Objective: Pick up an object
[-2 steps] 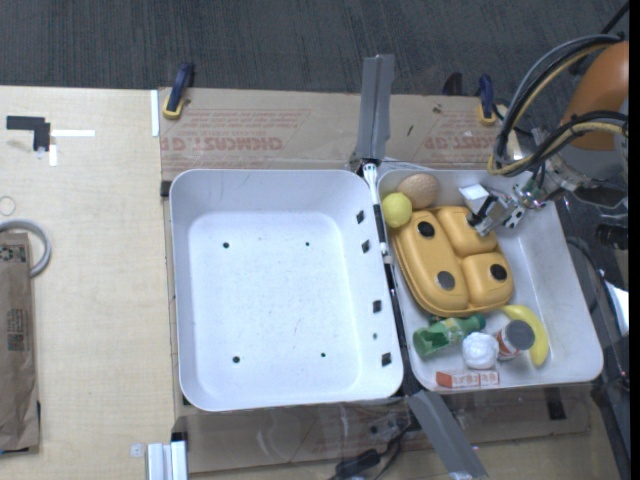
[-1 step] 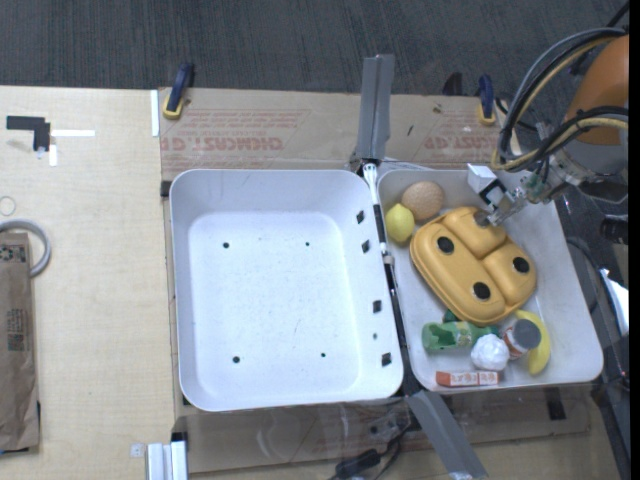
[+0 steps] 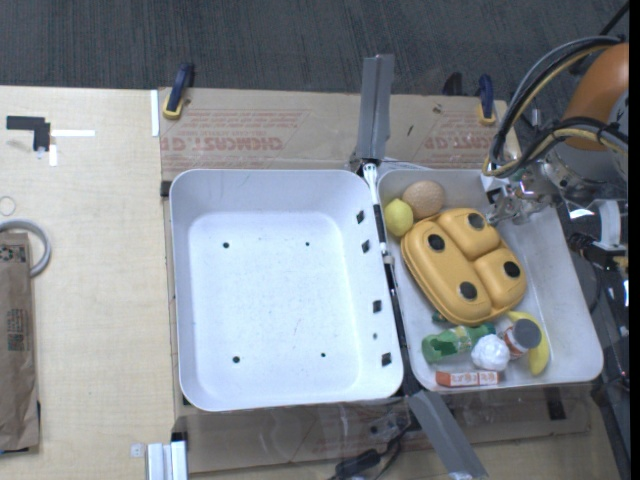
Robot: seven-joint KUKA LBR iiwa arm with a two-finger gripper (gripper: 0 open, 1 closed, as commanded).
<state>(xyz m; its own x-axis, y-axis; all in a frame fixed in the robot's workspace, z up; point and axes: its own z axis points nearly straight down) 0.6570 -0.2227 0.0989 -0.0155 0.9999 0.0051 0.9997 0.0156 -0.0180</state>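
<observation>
The right bin (image 3: 570, 288) holds a big yellow moulded tray with black dots (image 3: 465, 263), a yellow lemon (image 3: 399, 217), a brown egg-shaped object (image 3: 424, 198), a green bottle (image 3: 450, 342), a white crumpled ball (image 3: 490, 352), a banana (image 3: 534, 346) beside a small round can (image 3: 518, 335), and a flat red-and-white packet (image 3: 467, 377). My gripper (image 3: 507, 206) hangs at the bin's upper right, just right of the yellow tray's top corner. Nothing shows between its fingers.
The left bin (image 3: 200, 298) sits beside the right one, split from it by a grey divider (image 3: 385, 258). Cardboard (image 3: 260, 133) lies behind the bins with blue clamps on it. A brown paper bag (image 3: 18, 338) lies at the far left. Cables loop above the wrist.
</observation>
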